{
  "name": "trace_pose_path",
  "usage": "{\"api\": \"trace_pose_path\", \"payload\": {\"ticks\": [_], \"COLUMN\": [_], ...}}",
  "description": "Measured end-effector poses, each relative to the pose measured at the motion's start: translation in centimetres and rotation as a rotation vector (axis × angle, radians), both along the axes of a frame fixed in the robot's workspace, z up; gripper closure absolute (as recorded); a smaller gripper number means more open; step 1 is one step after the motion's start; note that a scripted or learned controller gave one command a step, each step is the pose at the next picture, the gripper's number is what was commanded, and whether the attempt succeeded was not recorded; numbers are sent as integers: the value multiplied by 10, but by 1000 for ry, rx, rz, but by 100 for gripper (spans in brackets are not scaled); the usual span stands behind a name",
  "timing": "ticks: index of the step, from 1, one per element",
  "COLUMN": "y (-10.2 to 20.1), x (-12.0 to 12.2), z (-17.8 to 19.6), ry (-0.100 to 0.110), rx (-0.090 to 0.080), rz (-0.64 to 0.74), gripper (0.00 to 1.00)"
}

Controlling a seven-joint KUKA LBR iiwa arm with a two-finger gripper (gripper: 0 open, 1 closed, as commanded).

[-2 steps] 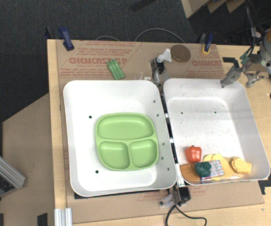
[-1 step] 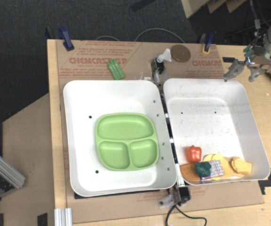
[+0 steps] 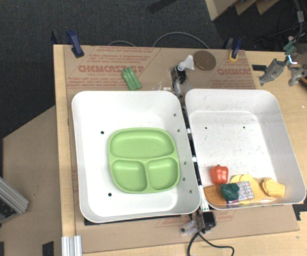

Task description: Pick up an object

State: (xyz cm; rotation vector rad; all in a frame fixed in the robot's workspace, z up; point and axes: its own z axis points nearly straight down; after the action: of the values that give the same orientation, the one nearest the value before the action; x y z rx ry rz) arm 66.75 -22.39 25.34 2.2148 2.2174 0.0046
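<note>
Several small objects lie bunched in the near corner of the right bin (image 3: 239, 121): a red pepper-like piece (image 3: 219, 173), a dark green lump (image 3: 229, 191), a small colourful packet (image 3: 244, 192), a yellow ridged piece (image 3: 274, 187) and a tan flat piece (image 3: 213, 196). My gripper (image 3: 283, 73) hangs at the far right, beyond the right bin's back corner and well away from the objects. Its grey fingers (image 3: 271, 71) stand apart with nothing between them, so it is open.
A green three-compartment plate (image 3: 143, 159) lies in the left bin (image 3: 89, 121). On the cardboard behind the bins are a green peg-like item (image 3: 131, 79), a brown disc (image 3: 204, 61) and blue clamps (image 3: 76, 44). A fitting (image 3: 180, 79) stands at the bins' joint.
</note>
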Motion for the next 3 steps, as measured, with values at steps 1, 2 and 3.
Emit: {"api": "trace_pose_path", "payload": {"ticks": [1,2,3], "y": [22,93,151], "x": [-103,-97,-159], "z": [-49,-61,-70], "ry": [18,10,15], "rx": [8,7,8], "rz": [-4,6,3], "gripper": [0,0,0]}}
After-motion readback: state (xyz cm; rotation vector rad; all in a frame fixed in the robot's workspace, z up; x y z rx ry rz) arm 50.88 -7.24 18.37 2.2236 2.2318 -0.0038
